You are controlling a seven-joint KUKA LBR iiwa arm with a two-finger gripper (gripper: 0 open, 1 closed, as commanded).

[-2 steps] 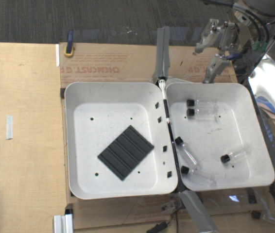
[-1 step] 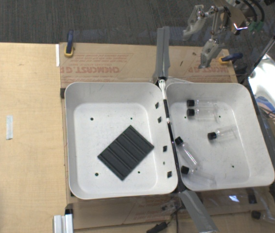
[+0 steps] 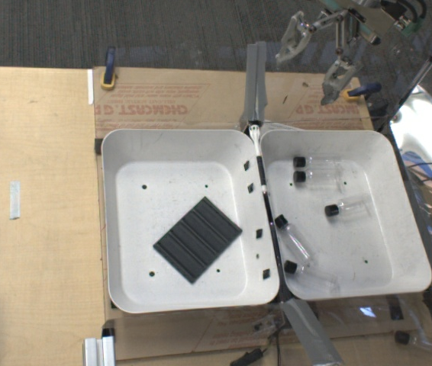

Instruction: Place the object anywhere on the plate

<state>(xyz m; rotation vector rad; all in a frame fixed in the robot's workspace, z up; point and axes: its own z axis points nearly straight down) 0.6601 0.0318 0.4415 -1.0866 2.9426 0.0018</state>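
Note:
A dark grey ribbed plate (image 3: pixel 197 239) lies flat and turned at an angle in the left bin (image 3: pixel 124 204). Several clear vials with black caps lie in the right bin (image 3: pixel 399 204): two side by side near the back (image 3: pixel 313 170), one in the middle (image 3: pixel 346 208), and two along the left wall (image 3: pixel 296 242). My gripper (image 3: pixel 306 76) hangs high beyond the back rim of the right bin, over the cardboard. Its fingers (image 3: pixel 336 78) are spread open with nothing between them.
Cardboard (image 3: pixel 178 101) lies behind the bins, with a blue clamp (image 3: pixel 109 63) at its left. A wooden bench top (image 3: pixel 33 204) stretches left of the bins. Cables and arm hardware (image 3: pixel 384 6) fill the top right corner.

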